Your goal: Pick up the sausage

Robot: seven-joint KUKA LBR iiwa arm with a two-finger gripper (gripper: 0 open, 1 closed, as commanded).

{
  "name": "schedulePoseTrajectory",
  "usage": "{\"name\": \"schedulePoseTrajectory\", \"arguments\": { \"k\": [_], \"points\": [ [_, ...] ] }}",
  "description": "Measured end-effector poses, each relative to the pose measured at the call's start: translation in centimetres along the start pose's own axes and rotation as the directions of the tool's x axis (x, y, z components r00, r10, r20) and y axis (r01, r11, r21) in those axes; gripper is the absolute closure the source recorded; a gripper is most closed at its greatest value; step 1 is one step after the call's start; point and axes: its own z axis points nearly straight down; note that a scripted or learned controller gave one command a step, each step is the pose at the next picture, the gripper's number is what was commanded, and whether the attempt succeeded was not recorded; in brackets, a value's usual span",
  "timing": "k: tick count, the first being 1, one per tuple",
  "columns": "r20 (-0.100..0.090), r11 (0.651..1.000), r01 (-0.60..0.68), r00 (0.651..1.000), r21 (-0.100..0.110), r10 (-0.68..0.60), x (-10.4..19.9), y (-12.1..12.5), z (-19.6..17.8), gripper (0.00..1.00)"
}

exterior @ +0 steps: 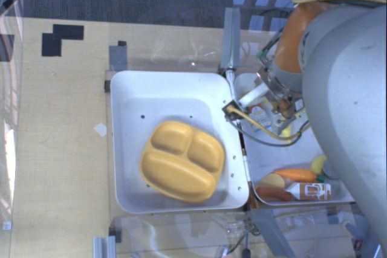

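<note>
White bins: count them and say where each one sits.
2. The left bin lies in the middle of the view and holds a yellow compartment tray. The right bin adjoins it on the right, partly hidden under the arm.

Yellow three-compartment tray (182, 160) lying in left white bin (127, 124), toward its near right. Orange carrot (295, 174) and small white bottle (309, 191) at near edge of right white bin (266, 160). Black markers (60, 38) on light wood tabletop (54, 130), far left.
</note>
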Motion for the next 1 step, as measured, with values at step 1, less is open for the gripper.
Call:
{"name": "schedulePoseTrajectory", "arguments": {
  "k": [1],
  "points": [
    [-0.002, 0.999, -0.039, 0.999, 0.000, 0.039, 10.21, -4.86, -0.05, 0.00]
  ]
}}
